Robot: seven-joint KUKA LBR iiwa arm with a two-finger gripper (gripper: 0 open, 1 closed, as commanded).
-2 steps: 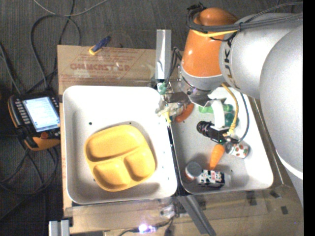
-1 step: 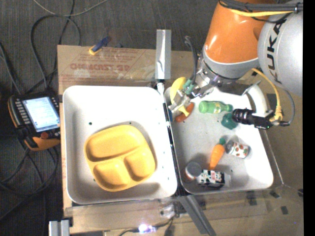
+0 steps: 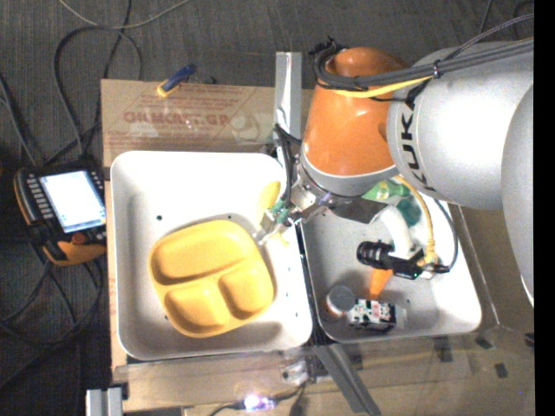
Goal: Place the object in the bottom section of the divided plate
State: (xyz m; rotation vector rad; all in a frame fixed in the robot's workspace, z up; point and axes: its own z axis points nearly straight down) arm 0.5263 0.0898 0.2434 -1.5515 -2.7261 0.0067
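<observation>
claw (image 3: 270,224) above divided plate (image 3: 212,276) rim | plate in left bin (image 3: 130,258)

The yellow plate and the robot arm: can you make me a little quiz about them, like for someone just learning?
1. True or false: the divided plate lies in the right bin.
2. How many sections does the plate have: A) two, B) three, C) four?
3. Fill in: the gripper hangs near the plate's upper ____ rim.

Key: 1 false, it lies in the left bin. 2 B. 3 right.
</observation>
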